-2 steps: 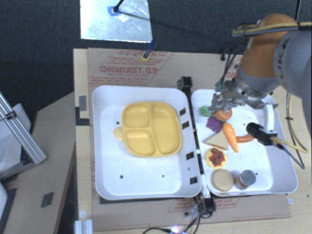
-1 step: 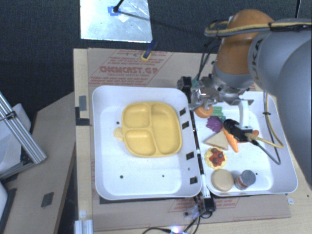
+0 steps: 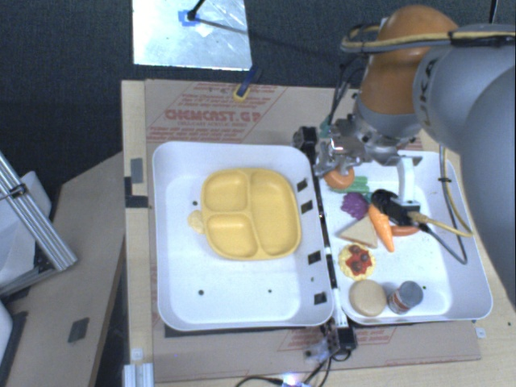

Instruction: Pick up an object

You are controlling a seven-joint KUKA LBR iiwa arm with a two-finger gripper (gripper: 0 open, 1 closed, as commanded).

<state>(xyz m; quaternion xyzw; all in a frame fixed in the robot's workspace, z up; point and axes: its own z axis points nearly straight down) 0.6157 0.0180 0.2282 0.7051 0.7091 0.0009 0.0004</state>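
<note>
Toy food [image 3: 372, 224] fills right bin [image 3: 468, 289] (board [image 3: 214, 115] reads "CHEMCAST").

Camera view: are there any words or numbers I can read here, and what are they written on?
"CHEMCAST" in red letters, then what looks like "GP": on the brown sheet lying under the two bins, above the left bin.
More red print on the same sheet, below the bins near the front edge: too small and cut off to read.
Nothing readable on the yellow tray or the toy food.
</note>
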